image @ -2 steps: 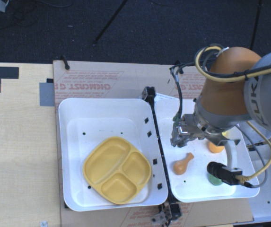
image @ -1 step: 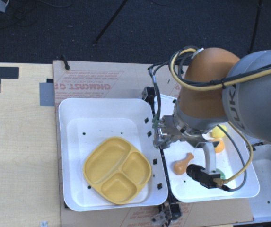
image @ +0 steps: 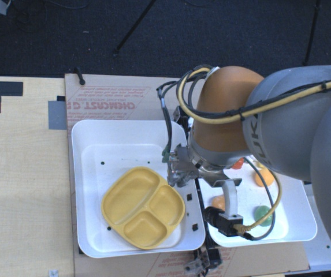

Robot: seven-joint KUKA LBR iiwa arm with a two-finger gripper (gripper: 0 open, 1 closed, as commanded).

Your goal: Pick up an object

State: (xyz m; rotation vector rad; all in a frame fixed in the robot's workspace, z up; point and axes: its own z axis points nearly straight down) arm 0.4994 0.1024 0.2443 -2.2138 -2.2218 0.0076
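A yellow divided plate (image: 144, 206) with three compartments lies flat in the left white bin (image: 90, 154), toward its front right. My gripper (image: 175, 175) hangs below the orange wrist band, over the left bin's right wall and just above the plate's far right rim. The arm's bulk hides most of it. I see nothing held in it.
The right bin (image: 301, 227) holds a small orange piece (image: 218, 202), a larger orange thing (image: 263, 178), a green thing (image: 262, 213) and a red bit (image: 238, 164), partly hidden by the arm. A cardboard sheet (image: 113, 100) lies behind the bins.
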